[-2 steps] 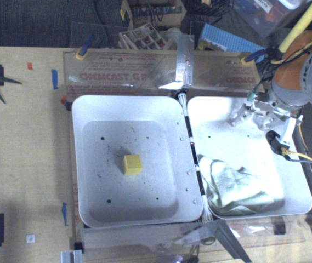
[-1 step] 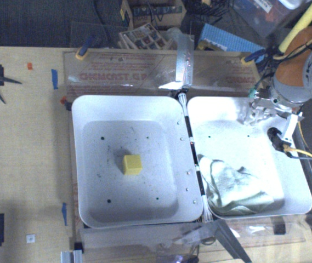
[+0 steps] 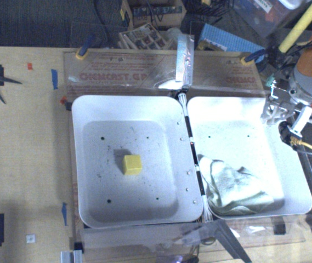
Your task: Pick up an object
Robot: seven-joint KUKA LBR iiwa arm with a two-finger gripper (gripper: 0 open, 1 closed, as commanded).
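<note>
A small yellow block [image 3: 132,164] lies near the middle of the left bin [image 3: 90,119]. A crumpled white and pale green cloth [image 3: 235,188] is heaped in the near left corner of the right bin [image 3: 238,119]. My gripper [image 3: 284,118] hangs over the far right rim of the right bin. It is well away from the cloth and far from the block. Nothing shows in its grasp.
A metal divider strip [image 3: 191,147] runs between the two bins. Clear plastic sheets [image 3: 128,70] lie behind the bins, with clutter and cables beyond. A yellow pole [image 3: 304,18] slants at the upper right above the arm.
</note>
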